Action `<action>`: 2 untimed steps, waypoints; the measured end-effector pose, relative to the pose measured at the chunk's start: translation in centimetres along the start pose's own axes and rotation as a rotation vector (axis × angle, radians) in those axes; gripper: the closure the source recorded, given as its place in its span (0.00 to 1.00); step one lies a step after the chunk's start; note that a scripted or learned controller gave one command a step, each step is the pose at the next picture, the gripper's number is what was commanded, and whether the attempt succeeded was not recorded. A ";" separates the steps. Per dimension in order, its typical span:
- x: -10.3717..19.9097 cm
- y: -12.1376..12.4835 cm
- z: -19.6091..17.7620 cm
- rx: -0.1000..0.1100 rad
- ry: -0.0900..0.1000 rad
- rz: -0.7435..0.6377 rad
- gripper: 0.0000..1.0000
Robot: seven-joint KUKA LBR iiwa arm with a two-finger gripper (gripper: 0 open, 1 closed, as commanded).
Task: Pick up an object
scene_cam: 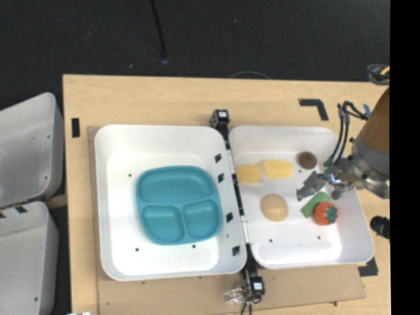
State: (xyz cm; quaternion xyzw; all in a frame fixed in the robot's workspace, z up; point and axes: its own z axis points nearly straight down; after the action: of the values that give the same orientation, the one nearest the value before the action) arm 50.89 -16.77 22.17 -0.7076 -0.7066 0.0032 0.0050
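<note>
Two white bins shared the bench, food toys gathered in the right bin (289,254) where the gripper (316,188) hung spread, holding nothing, beside the strawberry (324,213).

arm: grey with orange band, reaching in from right, wrist low
gripper: dark two-finger gripper (312,187), fingers spread apart, pointing left

I count on my feed: one wooden bench (157,97); two white bins, left (111,241) and right (295,251), side by side; one teal divided tray (178,204) in the left bin.
</note>
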 end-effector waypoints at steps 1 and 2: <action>0.0 0.3 -0.6 -0.012 -0.003 -0.003 0.00; 0.1 0.2 3.5 -0.010 -0.004 0.001 0.00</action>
State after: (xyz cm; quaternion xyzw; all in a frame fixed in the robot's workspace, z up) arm 51.01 -16.70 18.62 -0.7080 -0.7062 0.0012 0.0001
